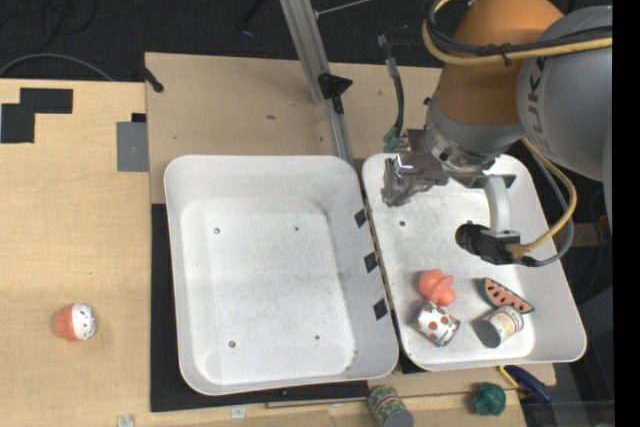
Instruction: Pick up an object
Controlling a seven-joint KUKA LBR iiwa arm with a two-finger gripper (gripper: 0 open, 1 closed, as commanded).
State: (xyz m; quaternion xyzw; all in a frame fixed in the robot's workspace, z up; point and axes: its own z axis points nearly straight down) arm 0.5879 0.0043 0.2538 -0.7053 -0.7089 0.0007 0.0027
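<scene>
My gripper (398,181) hangs over the back left part of the right bin (560,335), its metal fingers pointing down near the bin's floor. Nothing shows between them. Several small objects lie at the front of that bin: an orange-pink toy (436,286), a white piece with red spots (436,323), a watermelon slice (508,295) and a small can-like item (499,325). All of them sit well in front of the gripper, apart from it.
The left bin (190,185) adjoins the right one, joined by black clips (371,261). A red and white ball (75,322) lies on the bench at far left. A green toy (489,399) and a dark can (386,405) rest past the front edge. A metal rail (303,15) slants behind.
</scene>
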